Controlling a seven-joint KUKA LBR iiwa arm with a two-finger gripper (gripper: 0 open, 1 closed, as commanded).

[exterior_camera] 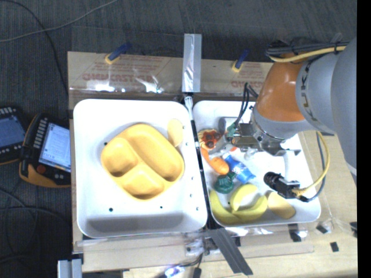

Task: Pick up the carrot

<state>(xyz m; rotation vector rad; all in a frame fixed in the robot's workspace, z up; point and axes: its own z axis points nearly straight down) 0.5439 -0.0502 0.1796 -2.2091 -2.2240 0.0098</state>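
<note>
Camera view is showing the right bin (310, 213) crowded. A banana (227, 214) is lying along its near wall with a pale round fruit (243, 196) sitting on it. Just behind those a green piece (225, 183) and a blue packet (239, 169) are resting close together.

The carrot (218, 164) is lying just beyond the green piece, near the wall this bin shares with the left bin (87, 172). It is slanting across the floor and touching, or nearly touching, the blue packet. Another orange toy (208, 138) is sitting just behind it.

The gripper (232, 141) is hanging above that far end of the clutter, a little beyond the carrot and over the other orange toy. The arm (284, 97) is covering much of it, so I cannot tell whether it is released or clenched, and nothing is visibly sitting in its grasp.

Judging from this, the approach is the step in hand. Doing it well is probably meaning:
- shifting the gripper toward the near side until it is centring over the carrot's middle;
- turning the wrist so the closing line is crossing the carrot's short width;
- coming straight down, keeping clear of the shared wall and the blue packet;
- avoiding the other orange toy, which is looking easy to mistake for the target.

In the left bin a yellow tray (142, 161) is resting well apart from all this.
</note>
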